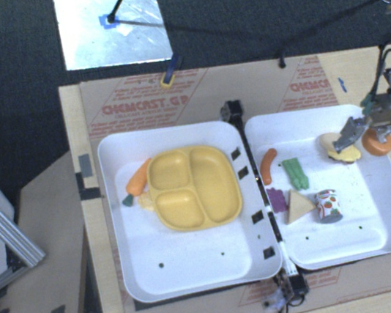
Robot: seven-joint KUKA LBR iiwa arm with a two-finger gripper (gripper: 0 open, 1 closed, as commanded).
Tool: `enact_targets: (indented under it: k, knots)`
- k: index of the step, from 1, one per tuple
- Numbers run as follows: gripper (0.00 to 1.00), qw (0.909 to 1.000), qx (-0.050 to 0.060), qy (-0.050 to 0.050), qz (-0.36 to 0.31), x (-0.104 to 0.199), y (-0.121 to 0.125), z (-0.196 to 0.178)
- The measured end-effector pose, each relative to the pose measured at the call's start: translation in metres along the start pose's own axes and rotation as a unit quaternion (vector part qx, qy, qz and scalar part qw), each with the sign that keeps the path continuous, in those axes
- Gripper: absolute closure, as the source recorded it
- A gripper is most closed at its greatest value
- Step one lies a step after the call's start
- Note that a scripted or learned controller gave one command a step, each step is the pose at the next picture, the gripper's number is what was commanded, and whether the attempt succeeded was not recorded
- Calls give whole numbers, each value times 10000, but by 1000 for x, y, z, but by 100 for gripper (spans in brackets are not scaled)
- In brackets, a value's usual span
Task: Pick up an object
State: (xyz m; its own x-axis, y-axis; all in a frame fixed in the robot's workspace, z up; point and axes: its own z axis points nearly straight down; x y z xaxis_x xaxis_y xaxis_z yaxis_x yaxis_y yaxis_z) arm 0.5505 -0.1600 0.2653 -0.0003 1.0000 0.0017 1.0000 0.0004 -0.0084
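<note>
My gripper [347,138] hangs over the far right part of the right bin [359,247], reaching in from the right. Directly under it lies a pale yellow piece [331,144], partly covered by it; I cannot tell whether they touch. An orange round piece [379,145] sits just to the right by the bin's wall. Toward the bin's left are a red-orange sausage [267,165], a green piece [295,173], a purple piece [277,198], a tan wedge [298,206] and a small printed can [328,206].
The left bin [148,271] holds a yellow divided plate [190,188] with a carrot [137,179] at its left edge. A ridge with black clips [261,200] separates the bins. A shiny sheet [112,23] lies behind the bench.
</note>
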Motion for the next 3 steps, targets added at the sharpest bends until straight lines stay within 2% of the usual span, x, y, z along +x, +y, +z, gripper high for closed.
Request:
enact_targets:
  k: [1,2,3]
  knots:
    - [0,10000,-50,-11,-12,0,2,-5]
    - [0,10000,-26,-3,-4,1,-5,54]
    - [0,10000,-28,-3,-4,0,0,98]
